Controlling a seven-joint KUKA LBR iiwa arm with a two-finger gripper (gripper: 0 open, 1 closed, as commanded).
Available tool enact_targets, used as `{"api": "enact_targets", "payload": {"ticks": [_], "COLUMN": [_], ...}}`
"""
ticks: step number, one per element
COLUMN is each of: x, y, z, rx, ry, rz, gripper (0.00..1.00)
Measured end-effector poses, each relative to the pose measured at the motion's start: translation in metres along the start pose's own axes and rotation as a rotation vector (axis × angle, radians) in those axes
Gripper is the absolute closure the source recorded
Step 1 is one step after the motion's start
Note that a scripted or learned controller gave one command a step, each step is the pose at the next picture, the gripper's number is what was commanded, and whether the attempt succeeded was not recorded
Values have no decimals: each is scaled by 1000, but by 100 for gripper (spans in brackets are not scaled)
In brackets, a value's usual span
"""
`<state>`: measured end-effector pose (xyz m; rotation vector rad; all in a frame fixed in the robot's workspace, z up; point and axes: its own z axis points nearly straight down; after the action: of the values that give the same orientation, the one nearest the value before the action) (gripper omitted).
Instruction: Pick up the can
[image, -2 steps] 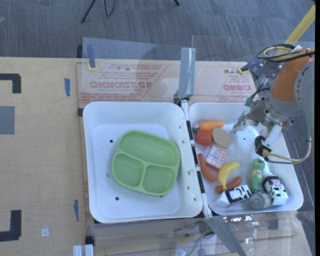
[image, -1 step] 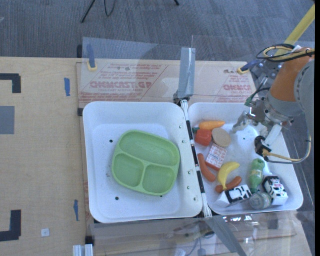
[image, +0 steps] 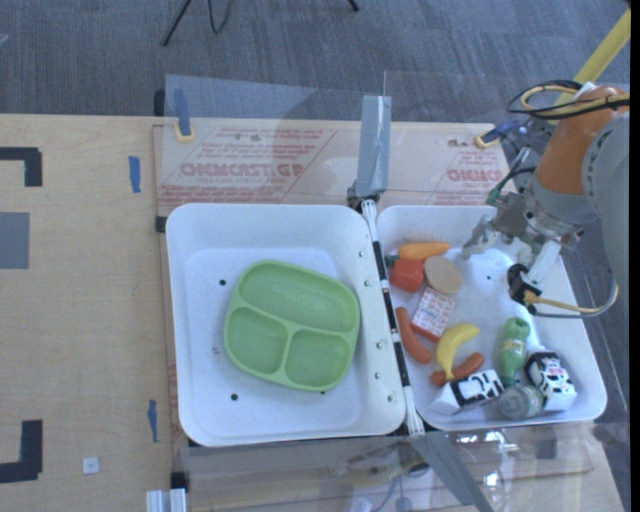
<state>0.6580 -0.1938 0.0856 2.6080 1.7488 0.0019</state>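
The can (image: 518, 402) lies at the near edge of the right bin (image: 590, 395), a small greyish cylinder with a dull metallic sheen, on its side as far as the view allows. It touches a black-and-white printed carton (image: 478, 388) on its left and a white box with black patches (image: 551, 378) on its right. Just behind it stands a glossy green bottle-shaped toy (image: 512, 345). Further left lie a curved yellow banana (image: 457, 346), a short orange-red sausage shape (image: 457, 369) and a longer red one (image: 412, 336) along the bin's left wall. A red-and-white checked packet (image: 432, 312) sits mid-bin, with a flat tan disc (image: 444, 275) above it, a red rounded piece (image: 407, 274) beside that, and a slim orange carrot (image: 424, 250) at the back.

The gripper (image: 507, 237) hangs over the rear of the right bin, well apart from the can, below the arm's orange band (image: 568, 150); whether its jaws are spread or pressed together cannot be told from here, and nothing is seen between them. A yellow cable (image: 560, 308) loops out beside it.

The left bin (image: 200, 260) holds a smooth lime-green plastic tray (image: 291, 324) with three compartments and rounded corners. Both bins rest on a pale wooden bench (image: 80, 300), with printed cardboard (image: 250, 160) behind.
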Motion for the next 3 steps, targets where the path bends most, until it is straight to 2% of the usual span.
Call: {"api": "enact_targets", "payload": {"ticks": [1, 2, 3], "x": [6, -6, 2], "y": [8, 1, -1], "z": [0, -2, 0], "rx": [-2, 2, 2], "ry": [-2, 10, 0], "rz": [-10, 62, 144], "gripper": [0, 0, 0]}}
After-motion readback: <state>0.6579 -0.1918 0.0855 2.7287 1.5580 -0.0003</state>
